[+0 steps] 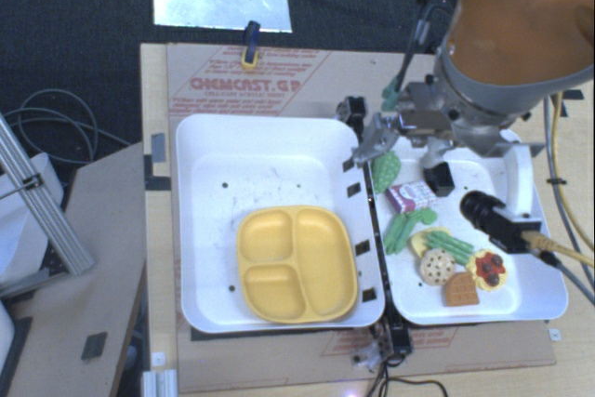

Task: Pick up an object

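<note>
- The arm (521, 5) comes in from about two o'clock and hangs over the back of the right bin (548, 293), its orange band bulking across the top corner.
- The gripper (437, 170) sits low over that bin's far end. One dark finger tip is in sight, but the wrist hardware covers the rest, so I cannot tell whether the jaws stand wide or narrow, and I see nothing plainly between them.
- No single target is named, so any of the toy foods will do. Closest are the green leaf (387, 168), just at nine o'clock of the gripper, and the small purple-and-white box (410, 196), at about seven o'clock of it and close by.
- Farther toward six o'clock lie the green bean pods (402, 231), a cookie (435, 267), a brown cracker piece (460, 290) and a red-topped round piece (490, 270), packed near one another.
- The left bin (204, 200) holds a yellow divided tray (297, 262), well apart from the gripper, at about eight o'clock.
- Risk, to my eye: the leaf lies hard by the divider between the bins, so a descent there could strike the bin wall instead of closing on it.
- The flat pieces may simply slide out from under the fingers.
- The crowding at the near end could lead to nudging two things and lifting neither.
</note>
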Available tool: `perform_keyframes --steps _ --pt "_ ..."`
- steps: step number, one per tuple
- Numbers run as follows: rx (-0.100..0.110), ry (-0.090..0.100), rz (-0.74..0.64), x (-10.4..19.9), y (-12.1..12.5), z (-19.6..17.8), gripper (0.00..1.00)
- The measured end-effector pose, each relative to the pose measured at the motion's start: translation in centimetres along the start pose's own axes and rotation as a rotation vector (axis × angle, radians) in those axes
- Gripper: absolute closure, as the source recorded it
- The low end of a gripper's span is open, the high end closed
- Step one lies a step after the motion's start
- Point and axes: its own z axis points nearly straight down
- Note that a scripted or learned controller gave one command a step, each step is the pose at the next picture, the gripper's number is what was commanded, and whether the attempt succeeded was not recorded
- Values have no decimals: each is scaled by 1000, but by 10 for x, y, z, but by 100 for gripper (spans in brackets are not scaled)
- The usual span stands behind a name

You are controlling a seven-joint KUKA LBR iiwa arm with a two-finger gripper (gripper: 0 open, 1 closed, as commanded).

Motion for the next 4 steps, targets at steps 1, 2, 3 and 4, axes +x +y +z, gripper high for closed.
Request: perform_keyframes --steps 1,2,3,4 --pt "11 -3 -4 1 0 -3 100" --pt "29 -7 9 -59 6 148 100" --pt "17 -4 2 -55 7 140 0" --pt "9 -8 7 -124 84 130 0"
